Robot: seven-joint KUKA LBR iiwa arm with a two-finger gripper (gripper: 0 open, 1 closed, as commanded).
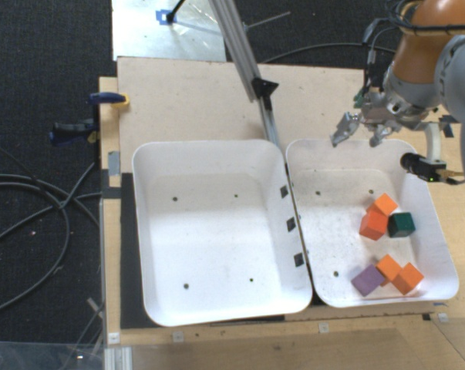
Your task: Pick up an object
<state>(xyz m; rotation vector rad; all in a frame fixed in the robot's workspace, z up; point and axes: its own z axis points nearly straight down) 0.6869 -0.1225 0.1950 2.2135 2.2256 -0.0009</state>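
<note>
The desk (201,102) carries two shallow white bins side by side. The left bin (217,230) has a bare floor. The right bin (325,230) holds all the candidate objects, grouped toward its right wall.

The arm (440,45) enters from the right and ends above the far rim of the right bin. The pincer (361,133) hangs there with its fingers spread and nothing between them. It stands well apart from every block.

Two groups lie in the right bin. The nearer-to-arm group consists of a red-orange block (373,224) touching a smaller orange block (385,204), with a dark green block (402,224) just beside them. The second group, near the front rim, consists of a purple block (366,280) touching two orange blocks (398,273).

Step in hand, by judgement: approach. No grasp has been made.

The next move calls for travel toward the front right of the bin, then a descent over one block. The purple block appears the most exposed on its left side. The blocks touch, so a spread finger may strike a neighbour; align the fingers across free faces before closing.
</note>
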